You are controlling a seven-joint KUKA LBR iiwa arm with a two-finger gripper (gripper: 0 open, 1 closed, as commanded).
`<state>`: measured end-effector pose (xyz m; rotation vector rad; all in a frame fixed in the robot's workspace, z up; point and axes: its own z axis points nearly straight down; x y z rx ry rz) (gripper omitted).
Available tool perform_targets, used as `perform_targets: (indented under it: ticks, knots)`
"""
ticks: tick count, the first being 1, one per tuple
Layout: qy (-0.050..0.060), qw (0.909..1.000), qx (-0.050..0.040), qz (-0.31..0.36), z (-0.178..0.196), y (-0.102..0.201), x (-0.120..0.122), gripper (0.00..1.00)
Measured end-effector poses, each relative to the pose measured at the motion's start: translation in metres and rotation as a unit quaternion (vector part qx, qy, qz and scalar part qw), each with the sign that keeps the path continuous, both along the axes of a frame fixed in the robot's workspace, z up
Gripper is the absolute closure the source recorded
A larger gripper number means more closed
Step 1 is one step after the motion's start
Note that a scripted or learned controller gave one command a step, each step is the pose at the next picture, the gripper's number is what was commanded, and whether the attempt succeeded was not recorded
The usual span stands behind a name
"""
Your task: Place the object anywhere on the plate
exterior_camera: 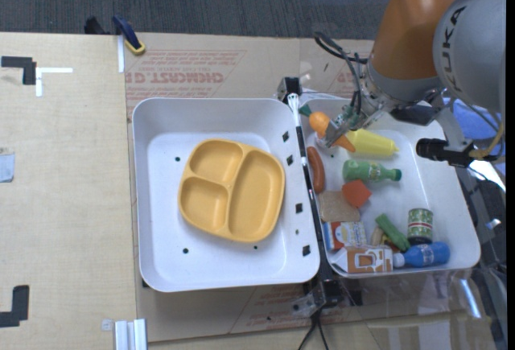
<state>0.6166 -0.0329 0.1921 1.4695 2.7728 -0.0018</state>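
The arm (434,26) filled the upper right corner, its bulk covering the far right part of the right bin (463,216) and running off the frame edge. The left bin (153,203) held a yellow divided plate (232,189) with nothing on it. In the right bin the gripper (336,131) hung low over an orange carrot (330,129) near the bin's far left corner; how wide its claw stood, and whether it had hold of the carrot, I cannot tell. Crowded just beside lay a yellow bottle (374,144), a green bottle (370,172), a brown sausage (316,170) along the left wall, a red tomato-like piece (356,194), a carton (366,260), a blue bottle (425,255) and a small can (420,224).
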Motion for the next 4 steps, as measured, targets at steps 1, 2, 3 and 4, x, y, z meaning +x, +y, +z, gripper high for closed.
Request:
perform_targets:
  ticks: [1, 2, 3, 4]
  knots:
    - [0.0, 1.0, 0.0, 0.0, 0.0, 0.0, 0.0, 0.0]
    - [-0.002, 1.0, -0.0013, -0.001, 0.009, -0.002, 0.001, 1.0]
    - [-0.002, 1.0, -0.0013, -0.001, 0.009, -0.002, 0.001, 0.0]
    - [-0.004, 1.0, -0.0026, -0.001, 0.018, -0.003, 0.003, 1.0]
